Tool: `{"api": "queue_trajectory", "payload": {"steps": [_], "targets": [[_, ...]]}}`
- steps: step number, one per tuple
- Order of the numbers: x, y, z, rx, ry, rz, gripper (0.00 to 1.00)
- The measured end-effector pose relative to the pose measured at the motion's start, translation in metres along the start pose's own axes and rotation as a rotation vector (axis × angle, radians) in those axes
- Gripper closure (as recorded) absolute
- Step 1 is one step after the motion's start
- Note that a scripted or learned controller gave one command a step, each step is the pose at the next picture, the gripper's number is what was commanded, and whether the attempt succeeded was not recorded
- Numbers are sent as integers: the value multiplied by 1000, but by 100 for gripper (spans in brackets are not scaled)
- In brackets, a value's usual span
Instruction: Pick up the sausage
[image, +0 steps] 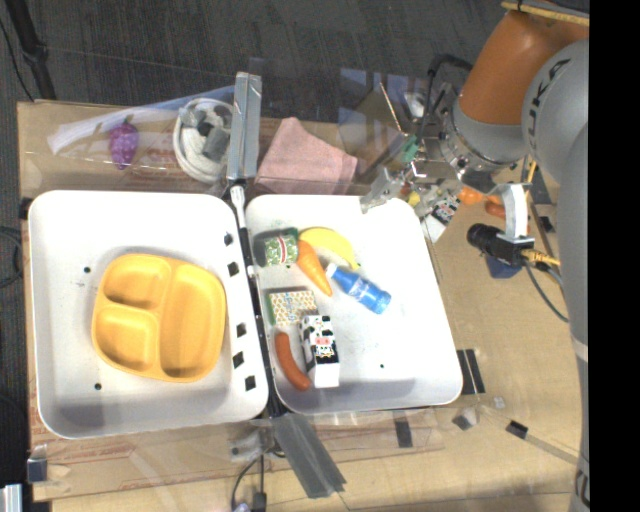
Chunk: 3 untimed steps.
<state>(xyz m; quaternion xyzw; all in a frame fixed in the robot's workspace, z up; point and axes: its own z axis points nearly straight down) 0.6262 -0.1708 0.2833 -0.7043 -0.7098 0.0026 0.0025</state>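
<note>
my gripper (425, 185) hangs over the bench just beyond the far right corner of the right bin (420, 300), and amid the clutter of brackets and cables there i cannot tell how it is set. the sausage (290, 361) lies in that bin near its front left corner, a reddish-brown link running along the left wall, touching the left side of a small white carton (320, 350) printed with a black-and-white cow; any lettering on the carton is too small to read. just behind the carton sits a flat patterned packet (290, 304), its print also unreadable. further back in the bin are a dark green can (277, 247) on its side, a yellow banana (325, 243), an orange carrot (313, 269) and a blue bottle (360, 289) with a white cap, perhaps with a label, though i can make out no words. the left bin (60, 300) holds a yellow divided plate (160, 315). behind the right bin lies a pink cloth (305, 158).
</note>
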Motion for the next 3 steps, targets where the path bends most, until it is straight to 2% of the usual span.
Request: {"api": "queue_trajectory", "payload": {"steps": [1,2,3], "targets": [[10,-63,137,1,1,49,0],[9,-62,129,4,1,46,100],[-19,-29,52,-2,1,320,100]]}}
